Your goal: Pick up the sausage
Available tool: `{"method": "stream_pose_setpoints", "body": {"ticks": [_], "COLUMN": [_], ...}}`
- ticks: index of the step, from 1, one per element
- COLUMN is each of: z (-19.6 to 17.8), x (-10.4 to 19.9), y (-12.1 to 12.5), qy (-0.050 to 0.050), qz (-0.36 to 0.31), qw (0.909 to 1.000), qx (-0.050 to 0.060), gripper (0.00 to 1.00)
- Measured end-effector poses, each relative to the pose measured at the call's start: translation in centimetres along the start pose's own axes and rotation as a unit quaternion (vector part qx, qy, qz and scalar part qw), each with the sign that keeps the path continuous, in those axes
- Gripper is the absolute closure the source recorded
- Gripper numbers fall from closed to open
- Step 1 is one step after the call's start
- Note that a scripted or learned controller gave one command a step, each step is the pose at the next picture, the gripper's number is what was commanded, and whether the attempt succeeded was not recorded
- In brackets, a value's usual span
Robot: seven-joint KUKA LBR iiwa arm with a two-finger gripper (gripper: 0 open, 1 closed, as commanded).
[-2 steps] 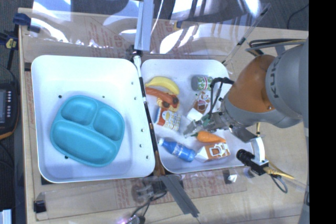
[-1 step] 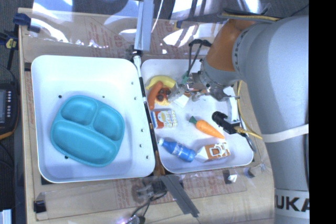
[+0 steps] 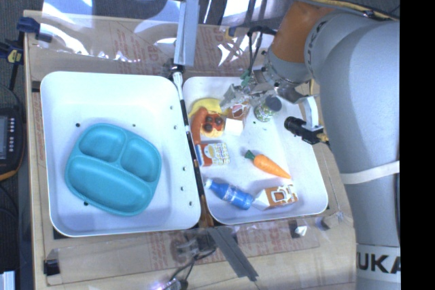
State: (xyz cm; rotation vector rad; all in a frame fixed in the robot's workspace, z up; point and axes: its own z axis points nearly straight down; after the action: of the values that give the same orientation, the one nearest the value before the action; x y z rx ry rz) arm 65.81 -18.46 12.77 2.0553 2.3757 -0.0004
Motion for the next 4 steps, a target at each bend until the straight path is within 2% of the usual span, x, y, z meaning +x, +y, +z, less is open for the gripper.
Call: {"method": "stream_pose_setpoints", "body": {"ticks": [1, 2, 3, 4], "z": [2.7, 2.8, 2.6, 2.8], "x": [2.9, 3.0, 6.7, 6.9], "y": [-2.1, -9.5, -6.0, -10.6], "qy": [-0.004, -0.003, -0.013, -0.013], "qz": [-0.049, -0.115, -0.094, -0.127], "qw": [0.9988, 0.9934, 0.9955, 0.9918], "qx": [-0.006, -0.005, -0.009, -0.007], "gripper": [0.00, 0.00, 0.00, 0.00]}}
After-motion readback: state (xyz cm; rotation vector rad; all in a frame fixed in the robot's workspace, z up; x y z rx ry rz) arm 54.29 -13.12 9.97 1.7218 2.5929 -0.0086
